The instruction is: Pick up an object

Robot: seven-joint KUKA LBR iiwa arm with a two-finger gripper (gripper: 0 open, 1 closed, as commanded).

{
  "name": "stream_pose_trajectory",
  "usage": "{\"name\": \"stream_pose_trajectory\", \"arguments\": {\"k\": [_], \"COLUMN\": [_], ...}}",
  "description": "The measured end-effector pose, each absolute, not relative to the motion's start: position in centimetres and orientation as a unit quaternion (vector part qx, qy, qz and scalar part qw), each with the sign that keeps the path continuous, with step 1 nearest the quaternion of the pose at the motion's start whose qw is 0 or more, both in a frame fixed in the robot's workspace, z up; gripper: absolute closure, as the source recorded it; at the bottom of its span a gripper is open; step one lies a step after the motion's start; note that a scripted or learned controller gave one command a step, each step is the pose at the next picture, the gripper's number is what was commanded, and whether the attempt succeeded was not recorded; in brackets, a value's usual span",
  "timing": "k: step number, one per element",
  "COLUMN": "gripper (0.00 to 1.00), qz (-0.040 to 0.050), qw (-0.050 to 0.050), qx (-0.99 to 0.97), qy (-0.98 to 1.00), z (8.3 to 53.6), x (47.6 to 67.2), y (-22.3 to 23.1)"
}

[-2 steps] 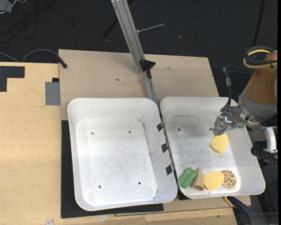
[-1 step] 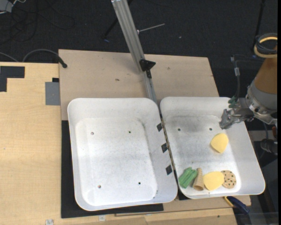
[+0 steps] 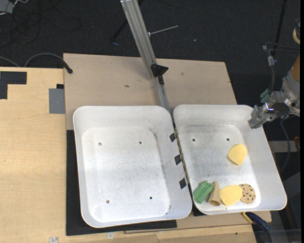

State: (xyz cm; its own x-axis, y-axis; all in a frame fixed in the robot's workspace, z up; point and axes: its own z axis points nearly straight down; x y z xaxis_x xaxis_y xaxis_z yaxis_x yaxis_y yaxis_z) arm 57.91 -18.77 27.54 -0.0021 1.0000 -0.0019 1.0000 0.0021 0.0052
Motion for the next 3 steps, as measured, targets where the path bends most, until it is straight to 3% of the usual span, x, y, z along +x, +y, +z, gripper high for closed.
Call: {"name": "stream_pose_trajectory", "arguments": {"k": [1, 3], "gripper": [1.0, 1.0], "qz": [-0.0001, -0.0009], "qw": [0.0, -0.003], "qx": [0.706, 0.706], "qy": [0.709, 0.708], "z": [28.4, 26.8], "x": [57.9, 56.8], "y": [-18.8, -8.0]}}
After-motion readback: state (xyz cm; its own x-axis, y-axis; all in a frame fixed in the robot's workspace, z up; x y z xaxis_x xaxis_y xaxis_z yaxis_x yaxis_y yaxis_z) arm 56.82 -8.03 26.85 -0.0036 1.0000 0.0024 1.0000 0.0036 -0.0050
